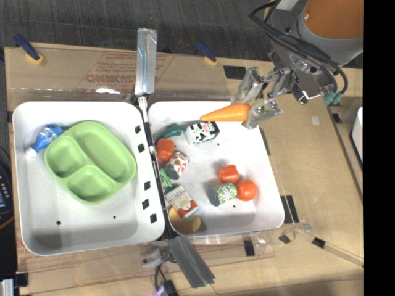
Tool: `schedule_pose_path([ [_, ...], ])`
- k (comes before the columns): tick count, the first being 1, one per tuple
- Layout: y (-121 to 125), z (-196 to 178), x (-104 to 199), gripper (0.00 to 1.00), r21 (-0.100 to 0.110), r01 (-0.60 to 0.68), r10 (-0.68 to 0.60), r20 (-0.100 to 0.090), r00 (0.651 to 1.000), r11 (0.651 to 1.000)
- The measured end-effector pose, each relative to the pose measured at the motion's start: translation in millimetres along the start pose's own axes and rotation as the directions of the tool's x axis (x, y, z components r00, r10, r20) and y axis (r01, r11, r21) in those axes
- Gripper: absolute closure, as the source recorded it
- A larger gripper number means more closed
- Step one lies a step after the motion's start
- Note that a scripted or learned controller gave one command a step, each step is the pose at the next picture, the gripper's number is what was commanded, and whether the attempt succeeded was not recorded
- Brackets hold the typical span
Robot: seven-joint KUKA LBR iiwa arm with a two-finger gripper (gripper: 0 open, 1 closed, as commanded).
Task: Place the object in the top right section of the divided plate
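While the gripper (254, 106) hangs over the far right corner of the right bin (271, 190), the divided plate (90, 160) lies well off to the left of the jaws, in the left bin (37, 227). Beside the plate, on its far-left side, sits a blue object (44, 135), too blurred for us to identify.

Nearer the jaws, in the right bin, we note a black-and-white cow-patterned item (202, 132), a small red-and-white can (178, 164), a juice carton (180, 200), a green can (223, 193) and a tomato (246, 190), all below and left of the jaws and clear of them.

We see the carrot (224, 113) clamped at its thick end between the jaws. Its long axis runs roughly level, tip pointing left, away from the jaws and toward the plate.

Judgement: the move ahead is a long carry leftward across the divider; the target section is the plate's far compartment on the side nearest the jaws. The projecting tip arrives first, so placement should allow for it.
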State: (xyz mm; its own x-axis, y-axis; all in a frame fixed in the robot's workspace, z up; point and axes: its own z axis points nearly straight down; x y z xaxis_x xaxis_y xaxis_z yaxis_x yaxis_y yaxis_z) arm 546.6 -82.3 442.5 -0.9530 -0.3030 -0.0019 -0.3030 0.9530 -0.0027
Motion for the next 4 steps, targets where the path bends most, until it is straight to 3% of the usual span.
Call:
schedule_pose_path([
  [1, 78, -1, -52, 1.0, -0.001, 0.06, -0.06, 0.004, 0.998, 0.998],
  [2, 47, 18, -114, 1.0, 0.0, 0.405, -0.405, 0.003, 0.914, 0.914],
  [3, 85, -2, -142, 1.0, 0.002, 0.634, -0.634, 0.005, 0.773, 0.773],
  [4, 84, -2, -142, 0.0, 0.002, 0.634, -0.634, 0.005, 0.774, 0.774],
])
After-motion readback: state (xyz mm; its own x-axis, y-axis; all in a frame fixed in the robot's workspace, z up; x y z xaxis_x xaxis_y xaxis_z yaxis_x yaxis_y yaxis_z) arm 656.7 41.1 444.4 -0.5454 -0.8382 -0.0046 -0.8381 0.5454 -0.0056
